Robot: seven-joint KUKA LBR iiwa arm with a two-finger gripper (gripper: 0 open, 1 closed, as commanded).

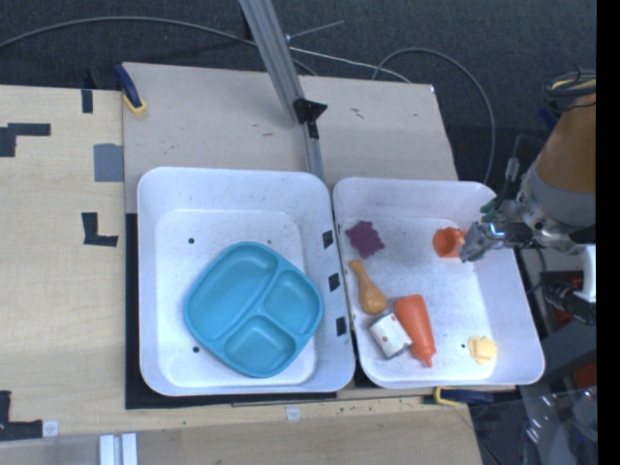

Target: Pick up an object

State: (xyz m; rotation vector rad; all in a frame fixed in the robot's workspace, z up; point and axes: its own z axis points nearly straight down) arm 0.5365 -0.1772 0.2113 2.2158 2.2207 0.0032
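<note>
An object to pick has to come from the right bin [504, 289], since the gripper [472, 245] sits over that bin's upper right part, the arm [567, 168] reaching in from the right. Largest to smallest: the wooden bench [223, 114] carries both white bins side by side; the left bin [165, 260] holds a blue divided tray [254, 308] lying flat. In the right bin lie an orange carrot-shaped toy [418, 327], slanted, with a small white block [389, 336] touching its left side, a tan drumstick-like piece [367, 289] just above that, a purple scrap [364, 236] near the top left, a small yellow piece [482, 349] in the lower right corner, and a small orange-red object [447, 241] just beside the gripper's tip. Whether the fingers are spread or pressed together cannot be told; they are too small and blurred. The orange-red object looks the nearest target. A good grasp would likely need the fingers centred over it, clear of the bin wall, then a straight descent before closing.
</note>
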